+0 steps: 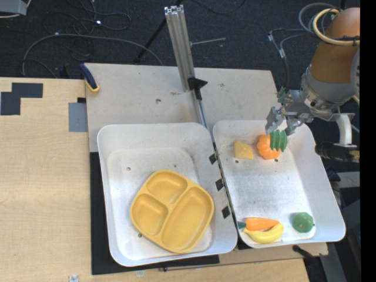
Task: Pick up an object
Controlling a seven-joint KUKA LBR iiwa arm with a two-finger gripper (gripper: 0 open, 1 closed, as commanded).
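The right bin [329,187] holds several toy foods. An orange fruit with a green leafy top [268,147] lies near its far edge. A pale yellow wedge [244,150] sits just to the left of the fruit. My gripper [281,126] hangs right over the fruit's green top, its fingers spread apart on either side of the leaves; the fruit itself rests on the bin floor. At the bin's near edge lie a carrot [261,222] on a banana [264,234] and a green ball [302,221].
The left bin [117,157] bears a yellow divided plate [171,210]. A metal post [181,46] rises behind the bins, its black clamp near the divider between them. The arm's orange band [343,25] stands at the far right.
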